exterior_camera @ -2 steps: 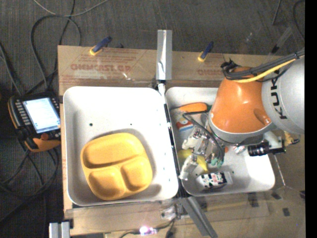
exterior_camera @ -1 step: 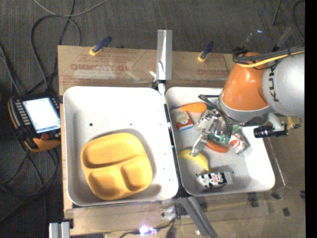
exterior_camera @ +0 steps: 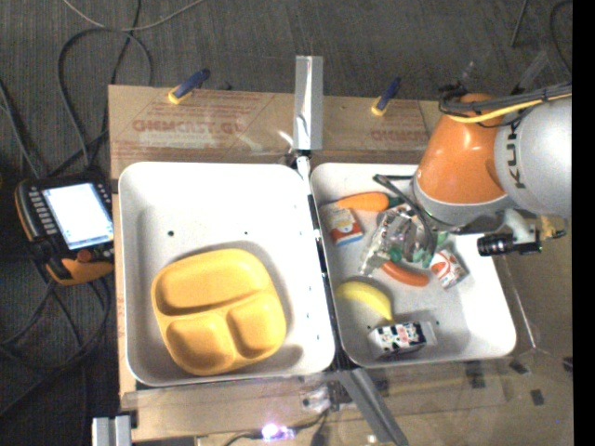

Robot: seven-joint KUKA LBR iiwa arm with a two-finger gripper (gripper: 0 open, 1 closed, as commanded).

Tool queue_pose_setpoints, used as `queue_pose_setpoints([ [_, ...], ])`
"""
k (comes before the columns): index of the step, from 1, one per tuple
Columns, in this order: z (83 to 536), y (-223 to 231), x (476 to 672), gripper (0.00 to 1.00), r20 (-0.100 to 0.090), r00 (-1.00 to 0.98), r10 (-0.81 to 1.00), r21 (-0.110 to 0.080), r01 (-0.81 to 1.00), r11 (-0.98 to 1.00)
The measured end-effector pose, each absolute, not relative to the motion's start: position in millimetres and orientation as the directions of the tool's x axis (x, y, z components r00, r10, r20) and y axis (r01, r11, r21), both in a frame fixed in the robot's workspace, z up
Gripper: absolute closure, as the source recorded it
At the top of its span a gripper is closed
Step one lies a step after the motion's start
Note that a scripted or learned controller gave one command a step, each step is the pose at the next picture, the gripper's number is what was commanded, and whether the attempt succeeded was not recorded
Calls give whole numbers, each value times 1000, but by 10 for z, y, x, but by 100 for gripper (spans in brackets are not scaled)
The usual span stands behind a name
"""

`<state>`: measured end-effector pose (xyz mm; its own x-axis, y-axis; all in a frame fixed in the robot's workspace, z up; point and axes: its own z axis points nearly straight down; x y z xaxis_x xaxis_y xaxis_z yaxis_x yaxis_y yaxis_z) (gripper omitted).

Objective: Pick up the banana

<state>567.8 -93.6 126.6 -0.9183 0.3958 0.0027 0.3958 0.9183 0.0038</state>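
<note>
The banana [exterior_camera: 364, 297] is a short yellow curved piece lying in the right bin [exterior_camera: 483, 337], near its front left. My gripper [exterior_camera: 398, 245] hangs over the middle of that bin, up and to the right of the banana and apart from it. It sits just above a red sausage [exterior_camera: 407, 273]. The arm's orange band and grey wrist cover the bin's back right part.
The right bin also holds an orange carrot [exterior_camera: 359, 201], a small carton [exterior_camera: 342, 226], a red-and-white packet [exterior_camera: 448, 268] and a dark box [exterior_camera: 404, 334] just right of the banana. A yellow divided plate [exterior_camera: 221, 309] lies in the left bin [exterior_camera: 139, 212].
</note>
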Motion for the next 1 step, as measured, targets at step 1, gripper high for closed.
queue_pose_setpoints([
  [1, 1265, -936, 5677, 0, 3, -918, 396, 4, 396, 918],
])
